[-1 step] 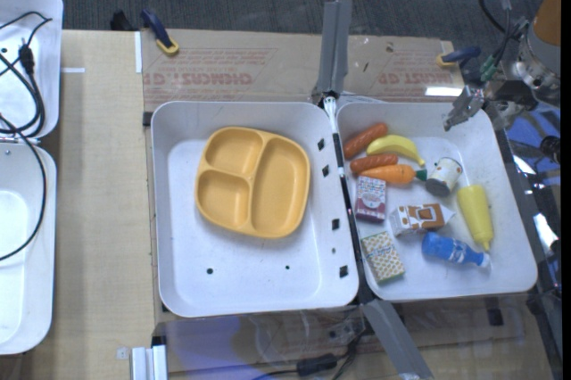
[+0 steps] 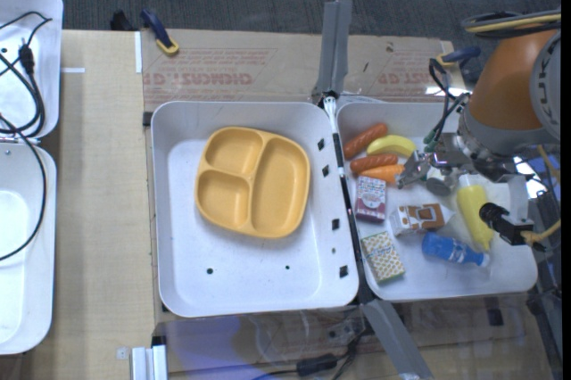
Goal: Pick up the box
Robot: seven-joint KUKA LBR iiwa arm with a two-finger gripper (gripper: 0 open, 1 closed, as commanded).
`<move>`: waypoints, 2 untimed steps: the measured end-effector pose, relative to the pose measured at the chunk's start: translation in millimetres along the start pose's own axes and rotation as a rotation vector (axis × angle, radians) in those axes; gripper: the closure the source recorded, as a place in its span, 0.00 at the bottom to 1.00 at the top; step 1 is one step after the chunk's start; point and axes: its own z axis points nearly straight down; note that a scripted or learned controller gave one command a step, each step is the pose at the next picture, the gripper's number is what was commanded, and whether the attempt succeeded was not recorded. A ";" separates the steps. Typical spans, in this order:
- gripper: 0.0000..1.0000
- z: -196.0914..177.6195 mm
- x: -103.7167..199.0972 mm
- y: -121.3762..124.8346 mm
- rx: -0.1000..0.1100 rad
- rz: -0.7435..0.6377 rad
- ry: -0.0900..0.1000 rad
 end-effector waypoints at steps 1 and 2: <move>0.00 26.5 22.5 -51.0 -0.002 0.137 0.000; 0.00 20.5 25.1 -77.3 0.003 0.356 0.001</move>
